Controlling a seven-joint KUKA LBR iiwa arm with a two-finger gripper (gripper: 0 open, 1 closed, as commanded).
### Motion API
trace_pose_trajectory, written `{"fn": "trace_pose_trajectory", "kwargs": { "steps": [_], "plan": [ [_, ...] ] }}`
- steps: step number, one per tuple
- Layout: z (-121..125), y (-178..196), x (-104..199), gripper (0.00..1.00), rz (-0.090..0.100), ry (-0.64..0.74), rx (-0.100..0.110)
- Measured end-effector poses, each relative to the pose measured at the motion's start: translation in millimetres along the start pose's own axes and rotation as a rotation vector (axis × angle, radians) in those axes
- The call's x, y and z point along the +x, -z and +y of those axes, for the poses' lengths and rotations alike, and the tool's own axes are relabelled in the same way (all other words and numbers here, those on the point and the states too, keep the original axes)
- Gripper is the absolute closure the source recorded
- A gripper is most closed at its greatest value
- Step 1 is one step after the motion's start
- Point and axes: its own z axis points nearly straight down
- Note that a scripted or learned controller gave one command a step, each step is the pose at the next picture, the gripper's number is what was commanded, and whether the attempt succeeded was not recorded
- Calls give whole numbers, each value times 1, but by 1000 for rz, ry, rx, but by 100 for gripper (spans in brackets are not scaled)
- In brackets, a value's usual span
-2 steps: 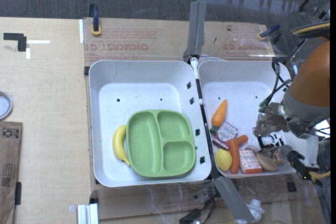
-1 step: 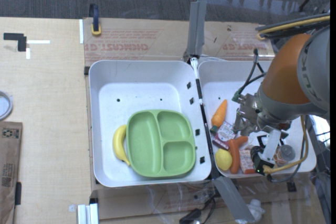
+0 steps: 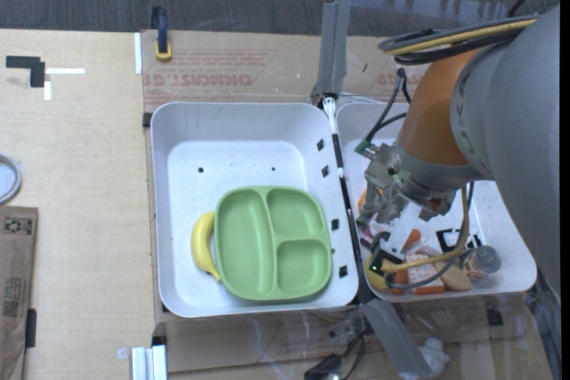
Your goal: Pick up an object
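Jaws: impossible to tell whether released or clenched, hidden in the clutter under the wrist. Gripper (image 3: 378,214) low inside the right bin (image 3: 512,231), close to its left wall. Nothing visibly lifted, so the pick looks not yet done; grasp and raise seemingly left. Candidate things heaped at the near end of that bin: an orange piece (image 3: 411,240), a tan lump (image 3: 457,279), a small jar (image 3: 485,260). Left of that bin, a green plate (image 3: 270,242) over a banana (image 3: 205,246). Crowding and the wall likely obstacles.
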Motion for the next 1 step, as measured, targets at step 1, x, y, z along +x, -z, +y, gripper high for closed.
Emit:
{"fn": "trace_pose_trajectory", "kwargs": {
  "steps": [1],
  "plan": [
    [-70,17,72,100,0,-115,-1]
  ]
}}
